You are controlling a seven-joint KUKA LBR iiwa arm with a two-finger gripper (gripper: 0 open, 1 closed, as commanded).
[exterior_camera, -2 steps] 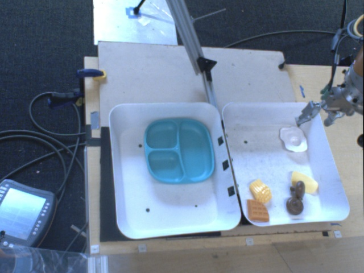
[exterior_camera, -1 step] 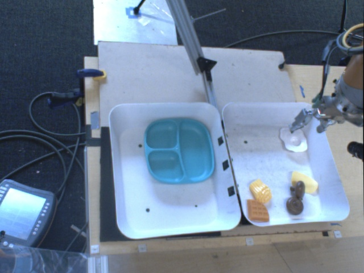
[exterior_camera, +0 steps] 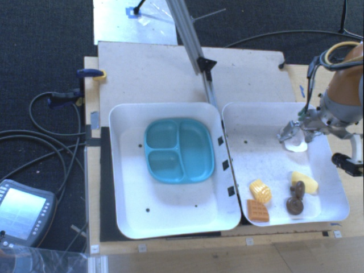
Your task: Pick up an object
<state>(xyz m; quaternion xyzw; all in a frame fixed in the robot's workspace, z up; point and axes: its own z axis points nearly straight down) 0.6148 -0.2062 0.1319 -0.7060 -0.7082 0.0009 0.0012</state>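
Note:
The right bin [exterior_camera: 250, 129] holds several small items along its near side: a ridged yellow piece [exterior_camera: 260, 191], a flat orange waffle-like square [exterior_camera: 257, 210], a pale yellow chunk [exterior_camera: 304, 182] and a brown lumpy item [exterior_camera: 296, 201]. My gripper [exterior_camera: 294, 136] hangs low over the far right part of this bin, well behind those items and apart from them. Something small and whitish [exterior_camera: 296, 147] sits just under it; I cannot make out what it is. The arm's orange band [exterior_camera: 346, 84] rises above the wrist at the right edge.
A teal divided plate [exterior_camera: 179, 151] lies in the middle of the left bin [exterior_camera: 128, 209]. A slanted metal pole [exterior_camera: 190, 36] runs down to the bins' shared wall. Cables and a teach pendant [exterior_camera: 23, 212] lie on the floor at left.

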